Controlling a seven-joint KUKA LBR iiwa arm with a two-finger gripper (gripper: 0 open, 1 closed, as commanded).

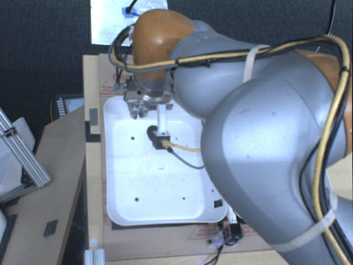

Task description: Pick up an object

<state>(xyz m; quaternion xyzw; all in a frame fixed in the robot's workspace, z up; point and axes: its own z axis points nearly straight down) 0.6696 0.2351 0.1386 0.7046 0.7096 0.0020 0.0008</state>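
Object for the pick: I cannot tell which thing it is or where it lies, since the arm covers the whole right side of the scene. On the left, a shallow white bin rests on the brown tabletop. Its floor carries three small dark dots, one toward the far left and two toward the near side. They are too small to tell whether they are holes or marks. A small dark square piece sits at the bin's near right rim, right by the arm's grey bulk.

The gripper hangs under the orange band, low over the bin's far left corner and just inside the far wall. From this slant its metal parts merge into one grey cluster, so I cannot tell whether it is released or clenched. Nothing can be seen in its grasp, and whether it touches the bin floor cannot be told either.

Beyond the bin, against the dark backdrop, hangs a silvery sheet with a bit of blue tape. At the far left of the scene, an aluminium rail slants across a lower surface. A small bundle of wires lies on the tabletop just beside the bin's near right corner.
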